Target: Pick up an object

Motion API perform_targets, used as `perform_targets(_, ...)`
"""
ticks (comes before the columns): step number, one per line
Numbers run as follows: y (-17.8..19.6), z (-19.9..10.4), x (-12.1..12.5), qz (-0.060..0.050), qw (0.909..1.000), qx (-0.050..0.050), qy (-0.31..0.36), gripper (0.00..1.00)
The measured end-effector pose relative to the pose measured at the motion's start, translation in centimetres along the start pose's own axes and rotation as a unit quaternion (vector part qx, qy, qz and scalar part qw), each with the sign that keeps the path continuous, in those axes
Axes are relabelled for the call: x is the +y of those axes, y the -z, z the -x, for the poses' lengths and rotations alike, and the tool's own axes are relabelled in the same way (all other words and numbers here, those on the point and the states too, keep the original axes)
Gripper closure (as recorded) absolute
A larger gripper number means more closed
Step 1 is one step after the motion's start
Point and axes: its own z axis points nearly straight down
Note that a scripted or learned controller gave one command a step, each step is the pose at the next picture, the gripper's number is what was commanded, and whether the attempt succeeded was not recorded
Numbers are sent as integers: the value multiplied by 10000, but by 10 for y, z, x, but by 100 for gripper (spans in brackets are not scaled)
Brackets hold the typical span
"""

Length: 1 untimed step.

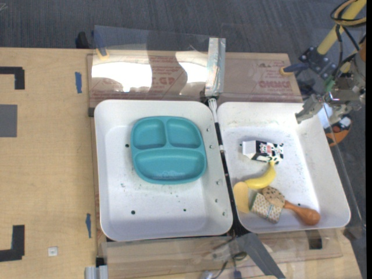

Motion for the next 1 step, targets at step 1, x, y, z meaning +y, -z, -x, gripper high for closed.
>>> perform_targets(1, -131, -69, 5, -46, 10000, 11, 43, 0)
